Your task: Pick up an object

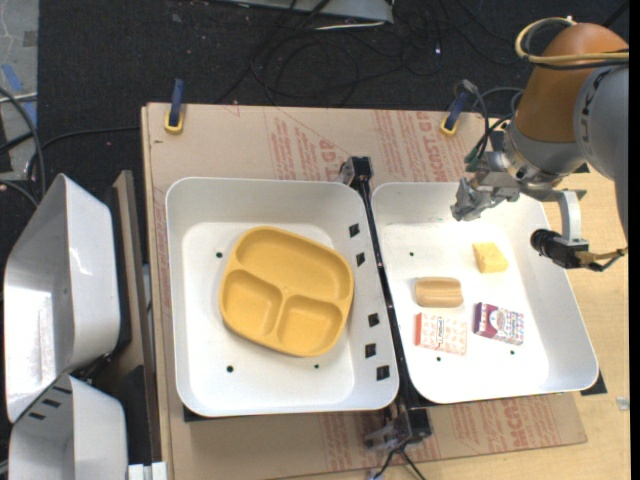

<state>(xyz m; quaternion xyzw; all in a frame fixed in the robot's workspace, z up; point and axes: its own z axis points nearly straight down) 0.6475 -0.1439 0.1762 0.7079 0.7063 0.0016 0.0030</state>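
My gripper [466,206] hangs over the far edge of the right bin [570,368], with nothing seen between its fingers. In that bin lie a yellow cheese-like block [490,257], a tan bread-roll shape [438,292], a red and white packet [441,333] and a purple and white carton [498,323]. The cheese block is closest to the gripper, a little nearer the camera and to its right. The left bin [195,368] holds a yellow divided plate [285,291].
A black divider strip [375,268] runs between the two bins. Both bins sit on a cardboard sheet [280,138] held by clamps [175,108] at the far corners. White containers [55,278] stand at the left, and cables cross the dark floor behind.
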